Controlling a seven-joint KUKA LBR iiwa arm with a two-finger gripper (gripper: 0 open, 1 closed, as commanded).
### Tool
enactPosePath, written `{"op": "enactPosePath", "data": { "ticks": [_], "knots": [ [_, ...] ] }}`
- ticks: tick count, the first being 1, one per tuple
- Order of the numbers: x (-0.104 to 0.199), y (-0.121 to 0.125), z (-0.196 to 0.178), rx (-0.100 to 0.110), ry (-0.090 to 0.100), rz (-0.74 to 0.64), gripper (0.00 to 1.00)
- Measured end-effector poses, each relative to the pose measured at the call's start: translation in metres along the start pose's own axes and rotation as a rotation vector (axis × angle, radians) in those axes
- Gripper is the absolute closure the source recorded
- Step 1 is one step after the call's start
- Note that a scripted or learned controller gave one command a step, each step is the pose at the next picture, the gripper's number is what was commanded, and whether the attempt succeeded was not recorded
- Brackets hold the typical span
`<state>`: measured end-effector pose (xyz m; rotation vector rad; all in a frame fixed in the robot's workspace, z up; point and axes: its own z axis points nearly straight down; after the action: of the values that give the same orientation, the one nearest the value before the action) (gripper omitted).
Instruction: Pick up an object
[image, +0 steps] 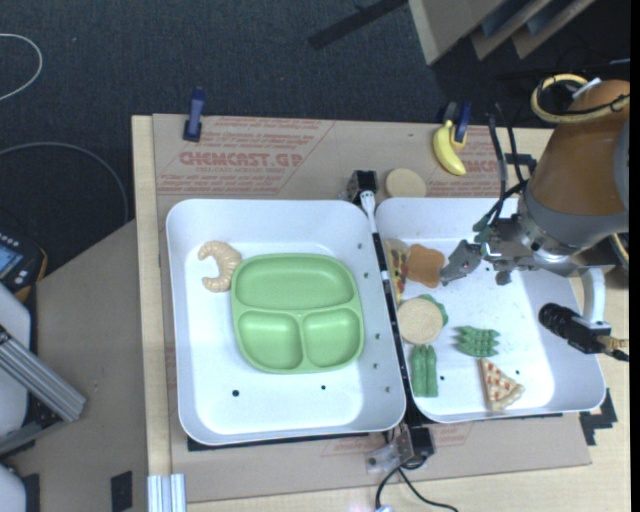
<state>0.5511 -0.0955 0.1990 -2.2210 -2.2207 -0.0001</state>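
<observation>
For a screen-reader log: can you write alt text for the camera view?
A grey robot arm reaches from the right, its gripper poised over the right white bin of toy food, beside a brown toast piece. The left bin holds a green divided plate and a croissant.

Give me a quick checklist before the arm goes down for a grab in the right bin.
1. Gripper over the right bin: ok, it is above the bin's upper middle.
2. Gripper free of any load: ok, nothing shows between its fingers.
3. Nearest target: ok, the brown toast piece lies just to its left in the camera view.
4. Crowding round that target: not ok, the toast sits close to the bin's left wall and above the round cookie.
5. Other picks apart: ok, the pizza slice and the green beans lie separately.
6. Height above the bin floor: cannot tell.
</observation>
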Motion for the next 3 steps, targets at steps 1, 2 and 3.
{"op": "enactPosePath", "data": {
  "ticks": [1,2,3],
  "knots": [
    [0.051,-0.075,0.016,0.009,0.003,-0.003,0.0],
    [0.048,-0.071,0.004,-0.002,0.0,0.002,1.0],
    [0.108,-0.072,-0.004,-0.003,0.002,-0.006,1.0]
  ]
}}
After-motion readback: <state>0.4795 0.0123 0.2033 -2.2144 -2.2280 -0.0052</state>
